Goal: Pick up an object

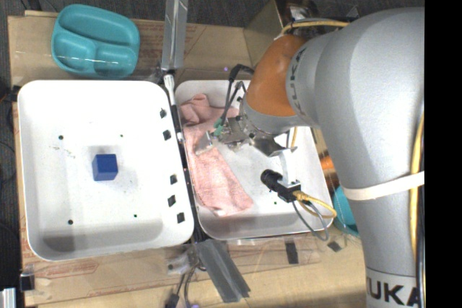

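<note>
A pink cloth (216, 177) lies crumpled along the left side of the right bin (249, 227), reaching from its far corner to near its front. My gripper (214, 138) is down in that bin, at the cloth's upper part, touching or just above it. A small blue cube (105, 166) sits alone in the left bin (43, 126), well away from the gripper. The arm's grey body and orange band cover the right bin's right side.
A teal moulded tray (95, 40) lies on the bench behind the left bin. A metal divider with black clips (173, 155) runs between the two bins. A cardboard box (278, 18) stands behind the right bin.
</note>
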Controlling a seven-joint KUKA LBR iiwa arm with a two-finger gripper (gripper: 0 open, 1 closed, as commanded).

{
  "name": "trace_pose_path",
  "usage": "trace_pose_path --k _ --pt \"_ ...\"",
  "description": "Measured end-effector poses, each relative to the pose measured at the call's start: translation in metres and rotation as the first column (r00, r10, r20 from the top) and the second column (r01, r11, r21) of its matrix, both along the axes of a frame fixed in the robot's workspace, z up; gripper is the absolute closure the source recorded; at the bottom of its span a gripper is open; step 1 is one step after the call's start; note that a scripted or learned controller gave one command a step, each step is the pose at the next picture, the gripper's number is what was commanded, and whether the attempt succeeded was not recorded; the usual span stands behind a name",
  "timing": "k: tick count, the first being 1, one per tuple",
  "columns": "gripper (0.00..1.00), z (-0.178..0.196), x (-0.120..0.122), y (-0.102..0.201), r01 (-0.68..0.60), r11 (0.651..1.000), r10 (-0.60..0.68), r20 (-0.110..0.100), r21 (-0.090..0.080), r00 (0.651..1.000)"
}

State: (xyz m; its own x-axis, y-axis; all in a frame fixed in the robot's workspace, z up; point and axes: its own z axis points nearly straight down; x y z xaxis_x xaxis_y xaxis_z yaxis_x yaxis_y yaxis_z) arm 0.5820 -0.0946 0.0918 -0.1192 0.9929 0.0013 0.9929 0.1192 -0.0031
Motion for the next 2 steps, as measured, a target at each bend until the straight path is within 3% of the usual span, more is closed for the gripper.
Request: trace_pose_path --k 1,2 --pt "1.0 0.01 0.0 0.0 -0.003 1.0 0.003 -0.001 0.001 1.0" --pt "1.0 0.1 0.066 0.063 0.096 0.995 -0.096 0.001 -0.001 0.995"
